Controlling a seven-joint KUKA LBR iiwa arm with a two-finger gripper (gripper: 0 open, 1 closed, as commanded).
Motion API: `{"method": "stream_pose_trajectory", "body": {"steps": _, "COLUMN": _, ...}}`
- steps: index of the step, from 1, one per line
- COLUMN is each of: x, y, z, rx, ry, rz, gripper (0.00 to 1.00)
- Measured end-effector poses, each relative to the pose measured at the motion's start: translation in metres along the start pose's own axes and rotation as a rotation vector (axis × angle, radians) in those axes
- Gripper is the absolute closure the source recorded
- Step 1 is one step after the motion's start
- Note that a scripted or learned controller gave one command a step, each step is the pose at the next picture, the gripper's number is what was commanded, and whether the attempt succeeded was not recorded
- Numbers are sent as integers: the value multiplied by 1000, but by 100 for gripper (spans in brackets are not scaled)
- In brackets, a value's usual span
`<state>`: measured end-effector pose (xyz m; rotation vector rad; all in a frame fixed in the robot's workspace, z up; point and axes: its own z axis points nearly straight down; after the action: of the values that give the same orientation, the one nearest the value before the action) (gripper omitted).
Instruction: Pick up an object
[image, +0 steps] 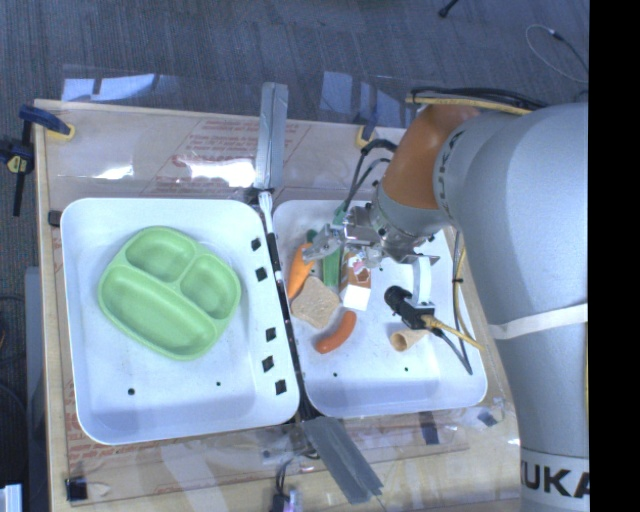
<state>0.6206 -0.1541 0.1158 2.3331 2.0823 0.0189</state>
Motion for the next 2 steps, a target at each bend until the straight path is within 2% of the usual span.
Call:
{"method": "stream_pose_trajectory", "body": {"steps": 1, "x": -39, "y": 25, "z": 9, "rx": -5, "ry": 0, "rz": 77, "gripper": 0}}
{"method": "stream_pose_trajectory", "body": {"steps": 2, "x": -41, "y": 29, "z": -6, "rx": -14, "ry": -8, "rz": 69, "gripper": 100}}
